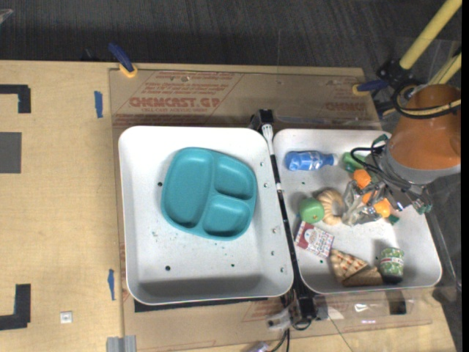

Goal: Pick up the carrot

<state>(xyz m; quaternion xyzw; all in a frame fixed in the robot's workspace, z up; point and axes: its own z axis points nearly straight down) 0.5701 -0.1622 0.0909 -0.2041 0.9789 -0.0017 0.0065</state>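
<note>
From the overhead camera, the end effector sits low in the right bin, toward 3 o'clock. An orange piece, likely the carrot, lies right beside it; jaw state I cannot tell. Lifting remains, I judge.

Carrot: small orange piece (partly hidden), right bin, beside end effector.
</note>
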